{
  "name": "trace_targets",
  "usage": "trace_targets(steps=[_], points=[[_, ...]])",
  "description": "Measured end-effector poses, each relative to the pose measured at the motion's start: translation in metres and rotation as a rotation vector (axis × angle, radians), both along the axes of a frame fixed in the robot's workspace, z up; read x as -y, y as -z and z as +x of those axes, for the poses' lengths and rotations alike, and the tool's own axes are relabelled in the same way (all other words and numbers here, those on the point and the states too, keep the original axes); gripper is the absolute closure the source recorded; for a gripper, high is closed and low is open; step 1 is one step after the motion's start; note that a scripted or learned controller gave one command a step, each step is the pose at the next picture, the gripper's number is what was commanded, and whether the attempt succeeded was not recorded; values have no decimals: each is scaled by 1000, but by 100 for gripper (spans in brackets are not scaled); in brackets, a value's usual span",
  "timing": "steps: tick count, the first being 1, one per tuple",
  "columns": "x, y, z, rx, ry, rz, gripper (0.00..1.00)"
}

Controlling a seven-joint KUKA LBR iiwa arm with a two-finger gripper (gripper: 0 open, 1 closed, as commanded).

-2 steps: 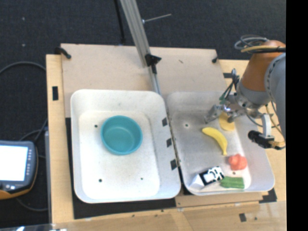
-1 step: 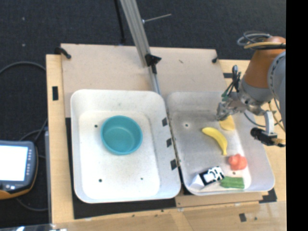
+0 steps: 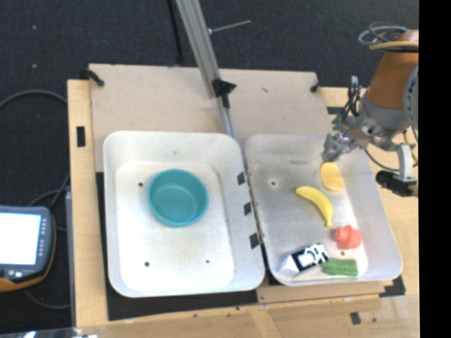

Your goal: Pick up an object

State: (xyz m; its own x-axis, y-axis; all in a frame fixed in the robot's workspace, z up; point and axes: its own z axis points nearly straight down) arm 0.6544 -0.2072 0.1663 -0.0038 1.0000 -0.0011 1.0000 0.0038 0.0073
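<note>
My gripper hangs over the far right part of the right bin, just above a pale yellow lemon-like piece. Nothing shows between its fingers. A yellow banana lies in the middle of that bin. Nearer the front sit a red strawberry-like piece, a green piece and a black-and-white block. A teal bowl stands in the left bin.
A slanted metal pole rises from behind the bins, its foot near their shared edge. A tablet-like screen sits off the bench at the left. Cables hang by the arm at the right.
</note>
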Motion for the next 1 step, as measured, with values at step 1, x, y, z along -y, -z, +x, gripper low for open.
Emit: trace_targets(steps=[1], points=[[1,-66,0,2,-2,-1,100]])
